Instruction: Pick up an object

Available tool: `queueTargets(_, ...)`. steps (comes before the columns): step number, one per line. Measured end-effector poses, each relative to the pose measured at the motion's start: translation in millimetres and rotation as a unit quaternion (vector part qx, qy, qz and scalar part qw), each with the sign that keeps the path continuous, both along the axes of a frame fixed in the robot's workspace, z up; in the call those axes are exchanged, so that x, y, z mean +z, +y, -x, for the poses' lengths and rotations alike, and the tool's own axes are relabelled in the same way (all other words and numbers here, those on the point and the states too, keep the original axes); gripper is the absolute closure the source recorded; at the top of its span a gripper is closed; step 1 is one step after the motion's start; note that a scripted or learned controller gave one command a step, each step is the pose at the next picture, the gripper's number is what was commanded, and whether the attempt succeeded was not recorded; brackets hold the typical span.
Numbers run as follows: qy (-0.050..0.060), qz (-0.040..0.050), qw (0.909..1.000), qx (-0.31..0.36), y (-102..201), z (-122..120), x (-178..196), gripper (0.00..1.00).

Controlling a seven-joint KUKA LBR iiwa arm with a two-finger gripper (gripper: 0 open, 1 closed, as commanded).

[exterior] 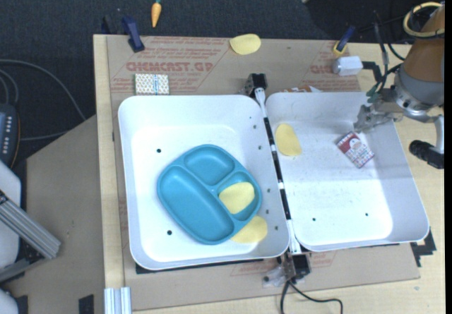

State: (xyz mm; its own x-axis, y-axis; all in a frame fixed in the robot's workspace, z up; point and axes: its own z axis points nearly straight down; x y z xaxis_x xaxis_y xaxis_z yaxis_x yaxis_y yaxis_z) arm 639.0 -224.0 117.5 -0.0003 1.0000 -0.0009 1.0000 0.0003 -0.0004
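My gripper [370,117] hangs over the far right part of the right bin [339,228], on the grey arm with its orange band. A small red and white packet [354,149] lies on the bin floor just below and left of it, apart from it. A flat yellow piece [287,140] rests near the right bin's left wall. In the left bin [141,129] a blue divided plate [198,196] holds a yellow piece [237,196] in its right compartment. Another yellow piece [250,231] lies against the plate's lower right rim.
On the bench behind the bins lie a yellow piece [245,44], a patterned packet [152,83], a blue clip [131,32] and a white block [348,64]. A small carrot toy [156,13] lies on the dark floor. A black clamp [257,84] sits between the bins.
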Motion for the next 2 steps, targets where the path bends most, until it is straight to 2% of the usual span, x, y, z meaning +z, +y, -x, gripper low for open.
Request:
queueTargets(1, -0.003, 0.0004, 1.0000, 0.000, 0, 8, -23, 1.00)
queueTargets(2, 0.000, -0.0007, 1.0000, 0.000, 16, 71, 1, 1.00)
